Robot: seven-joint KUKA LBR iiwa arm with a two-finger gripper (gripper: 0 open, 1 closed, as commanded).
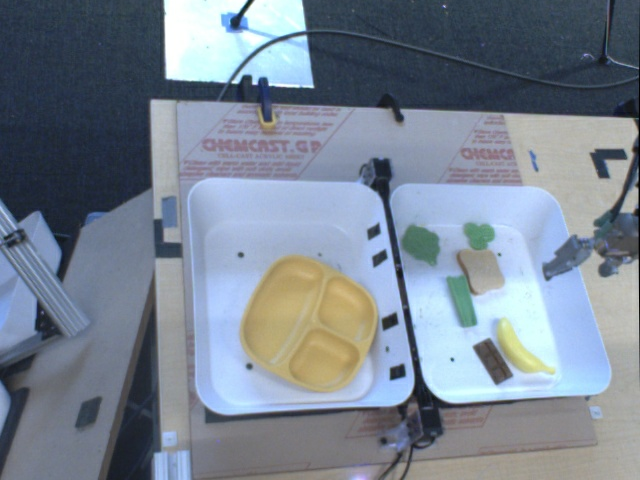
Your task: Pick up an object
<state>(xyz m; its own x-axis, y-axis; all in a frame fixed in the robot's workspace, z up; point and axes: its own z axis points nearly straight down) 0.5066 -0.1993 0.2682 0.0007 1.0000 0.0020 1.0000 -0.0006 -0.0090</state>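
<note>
Even, bright overhead light, with soft faint shadows inside both white bins (pixel 300 203). A pale sheet (pixel 237 28) at the upper left glares nearly blown out. Dark floor at the top loses detail. The picture is slightly soft and grainy throughout, and the gripper (pixel 562 260) at right edge is blurred.

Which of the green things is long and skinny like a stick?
The green stick lying in the middle of the right bin, just below the bread slice. The other two green pieces are bumpy and round.
</note>
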